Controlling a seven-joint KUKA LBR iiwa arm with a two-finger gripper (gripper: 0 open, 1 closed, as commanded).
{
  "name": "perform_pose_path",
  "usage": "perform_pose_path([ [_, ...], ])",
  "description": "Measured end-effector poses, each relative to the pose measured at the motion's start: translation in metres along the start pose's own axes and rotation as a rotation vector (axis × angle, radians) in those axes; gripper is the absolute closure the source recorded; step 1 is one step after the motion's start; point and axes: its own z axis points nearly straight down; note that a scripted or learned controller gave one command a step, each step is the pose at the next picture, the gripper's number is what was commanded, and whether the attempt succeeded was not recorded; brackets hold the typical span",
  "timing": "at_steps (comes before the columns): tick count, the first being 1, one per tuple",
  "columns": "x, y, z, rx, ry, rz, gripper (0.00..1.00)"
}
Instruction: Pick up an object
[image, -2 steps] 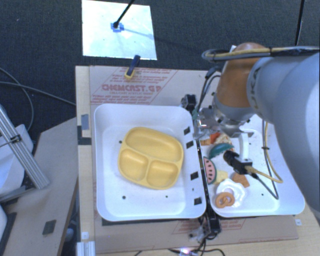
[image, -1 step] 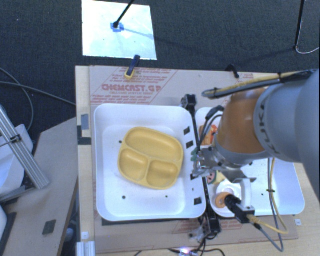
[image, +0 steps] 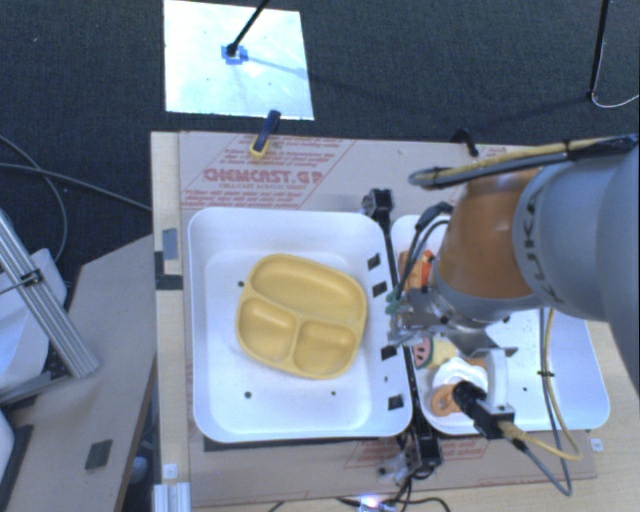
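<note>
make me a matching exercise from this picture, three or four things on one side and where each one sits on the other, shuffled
Things
1. yellow plastic divided plate
2. grey arm with the orange band
3. blue and yellow clamp
4. shiny square sheet

Places
A. on the dark floor beyond the bench
B. in the left white bin
C. over the right white bin
D. on the far edge of the brown board

Pairs: 1-B, 2-C, 3-D, 4-A

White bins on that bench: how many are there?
2. The left bin holds a yellow divided tray. The right bin sits beside it, largely covered by the robot arm, so things inside it may be hidden.
</note>
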Motion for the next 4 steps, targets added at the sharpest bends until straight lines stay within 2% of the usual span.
perform_pose_path([
  [1,0.000,0.001,-0.011,-0.002,0.001,-0.001,1.00],
  [2,-0.081,0.048,-0.078,-0.007,-0.004,0.006,1.00],
  [3,-0.023,-0.001,-0.165,-0.007,0.002,-0.007,1.00],
  [4,-0.098,-0.002,-0.060,0.009,-0.003,0.010,1.00],
])
